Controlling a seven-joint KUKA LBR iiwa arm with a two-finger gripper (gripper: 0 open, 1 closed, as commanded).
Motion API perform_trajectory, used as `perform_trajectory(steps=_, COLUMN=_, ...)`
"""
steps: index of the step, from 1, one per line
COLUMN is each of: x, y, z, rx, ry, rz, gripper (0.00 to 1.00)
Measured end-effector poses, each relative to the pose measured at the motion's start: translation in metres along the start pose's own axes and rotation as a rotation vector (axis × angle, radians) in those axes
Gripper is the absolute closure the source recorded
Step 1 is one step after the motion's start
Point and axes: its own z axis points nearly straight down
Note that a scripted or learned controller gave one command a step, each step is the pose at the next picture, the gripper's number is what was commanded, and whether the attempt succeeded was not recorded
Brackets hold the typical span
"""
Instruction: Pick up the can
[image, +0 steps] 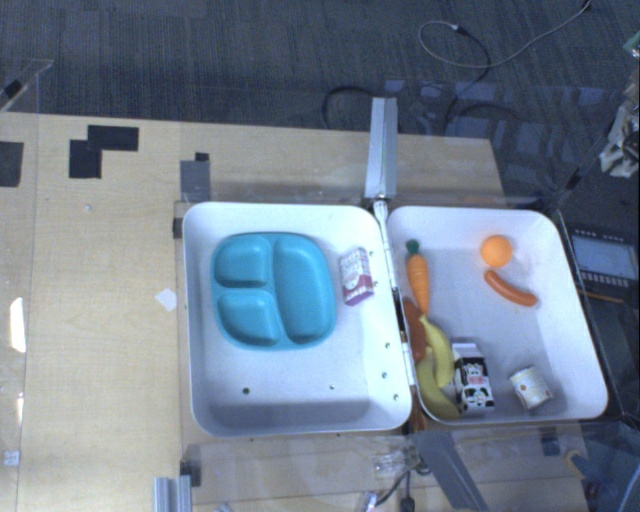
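Observation:
The can (530, 388) is a small pale cylinder lying on its side near the front right corner of the right bin (560, 250). Its open or light-coloured end faces the front left. Nothing touches it. A black-and-white box (472, 380) lies a short way to its left.
The right bin also holds a banana (432, 365), a carrot (417, 280), an orange ball (497, 250) and a sausage (511, 290). In the left bin (300, 400) sit a blue divided plate (273, 290) and a small pink-and-white carton (355, 275).

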Motion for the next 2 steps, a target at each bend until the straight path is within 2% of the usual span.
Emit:
perform_trajectory(steps=1, x=-0.001, y=-0.047, z=0.127, rx=0.004, ry=-0.001, rz=0.011, gripper=1.00)
perform_trajectory(steps=2, x=0.008, y=0.012, z=0.081, rx=-0.001, ry=0.001, rz=-0.299, gripper=1.00)
